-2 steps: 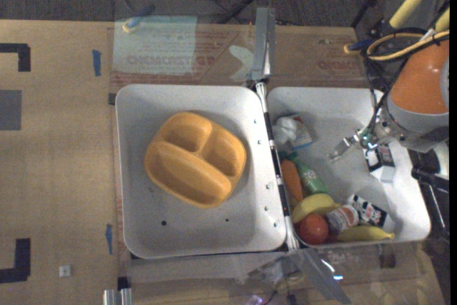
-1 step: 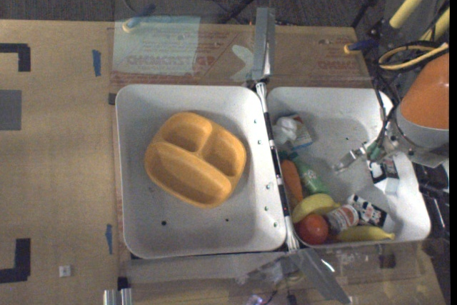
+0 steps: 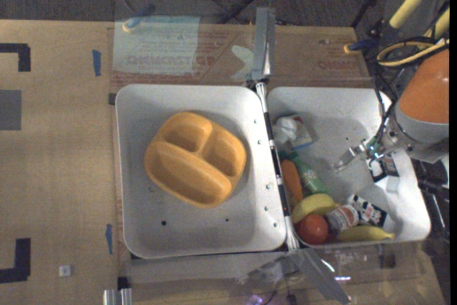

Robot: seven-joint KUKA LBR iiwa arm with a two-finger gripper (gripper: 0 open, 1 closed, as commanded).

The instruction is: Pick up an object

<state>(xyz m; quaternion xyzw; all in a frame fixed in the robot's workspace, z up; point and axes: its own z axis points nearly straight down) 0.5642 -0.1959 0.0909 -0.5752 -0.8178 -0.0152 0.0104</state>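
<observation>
Two shallow white bins sit side by side on the bench, the left bin holding a single orange divided plate and the right bin a cluster of small things. The plate is a smooth, rounded plastic form with three compartments; its long axis runs from about ten o'clock to four o'clock, and bare white floor rings it on every side.

In the right bin the objects crowd the wall shared with the left bin and the near edge. A carrot, tapered and matte orange, lies just beside the shared wall with its length running roughly twelve to six. A green bottle lies next to it, pointing from eleven to five. Above them rests a crumpled white packet. A curved yellow banana arcs over a round red tomato, and a second banana lies along the near rim, its length running nine to three. A small printed carton lies between them, tilted ten to four.

The gripper hangs over the middle of the right bin, at three o'clock from the carrot, its metal fingers spread apart with nothing between them. Bare floor lies beneath it and toward twelve o'clock, up to the far rim.
</observation>
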